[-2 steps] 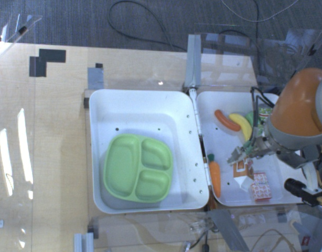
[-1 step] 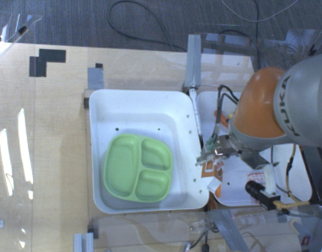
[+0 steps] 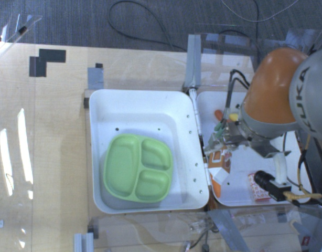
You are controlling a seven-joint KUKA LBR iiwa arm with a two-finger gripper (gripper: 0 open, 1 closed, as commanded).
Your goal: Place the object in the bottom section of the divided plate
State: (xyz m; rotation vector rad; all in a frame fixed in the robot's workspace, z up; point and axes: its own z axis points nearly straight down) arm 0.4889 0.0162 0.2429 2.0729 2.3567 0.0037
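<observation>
A light green divided plate (image 3: 122, 165) lies in the left white bin (image 3: 130, 103), towards its front left. It has one large section on the left and two smaller ones on the right, and nothing lies in any of them. My gripper (image 3: 224, 139) hangs low over the left side of the right bin (image 3: 207, 105), under the grey and orange wrist. Just below it lies an orange and white object (image 3: 219, 165) on the bin floor. The wrist hides what sits directly under the gripper.
In the right bin there are also a small orange piece (image 3: 218, 114) near the back, a yellow bit (image 3: 233, 117) beside the wrist, and a red and white packet (image 3: 258, 187) at the front. A metal divider (image 3: 192, 67) stands between the bins.
</observation>
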